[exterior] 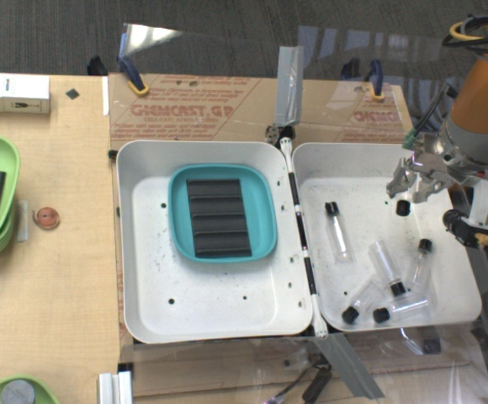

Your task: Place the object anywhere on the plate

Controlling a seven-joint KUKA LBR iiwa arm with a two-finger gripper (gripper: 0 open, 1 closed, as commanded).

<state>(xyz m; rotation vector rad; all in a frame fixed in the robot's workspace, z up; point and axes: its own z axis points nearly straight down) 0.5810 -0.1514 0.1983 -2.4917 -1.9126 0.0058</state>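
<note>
At the right bin (446, 314): clear vials with black caps lie scattered, apart from the teal plate (265, 217) in the left bin (143, 259).
Task object: nearest vial (336, 230) lies just inside the right bin's plate-side wall, untouched.
Gripper (408, 194): hovering over the right bin's far side; whether clenched or released cannot be told; nothing seen between its tips.
Plate: carries a black ribbed insert (219, 217).
Risk, grasp: smooth round vials likely roll or slip.
Risk, clutter: the vials near the right bin's front wall (391, 297) overlap; two may lift together.
Risk, placement: a vial could roll off the plate.

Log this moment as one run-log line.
gripper: above right bin, nothing seen held | tubes: in right bin | teal plate: left bin
</note>
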